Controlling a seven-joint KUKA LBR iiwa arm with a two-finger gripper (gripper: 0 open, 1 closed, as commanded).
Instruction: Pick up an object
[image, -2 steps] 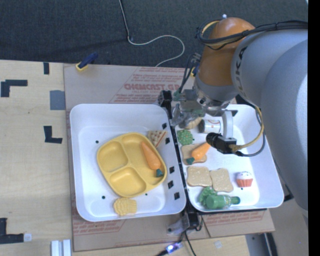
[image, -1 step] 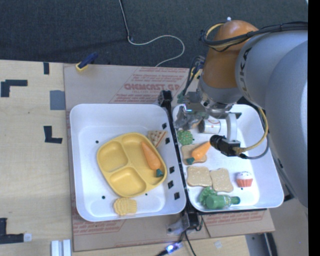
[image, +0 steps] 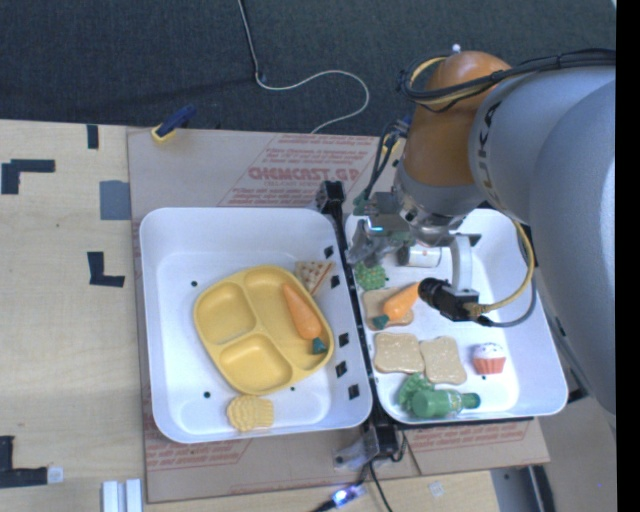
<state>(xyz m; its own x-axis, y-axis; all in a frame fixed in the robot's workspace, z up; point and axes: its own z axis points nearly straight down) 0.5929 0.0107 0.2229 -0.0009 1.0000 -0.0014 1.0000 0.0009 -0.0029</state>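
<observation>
Looking down from my remote station, I see the end effector (image: 385, 243) low over the far left corner of the right bin (image: 520, 390), above a small green piece (image: 372, 276), but I cannot tell its state. Close to it in that bin lie an orange carrot (image: 400, 303), two bread slices (image: 420, 356), a cupcake (image: 488, 358) and a green vegetable (image: 432, 400). On the counter (image: 60, 330), the left bin (image: 165, 235) holds a yellow tray (image: 245, 335) with a second carrot (image: 303, 313), a cracker (image: 313, 273) and a cookie (image: 249, 411).

Gripper (image: 385, 240) over right bin (image: 520, 385), fingers unclear
</observation>
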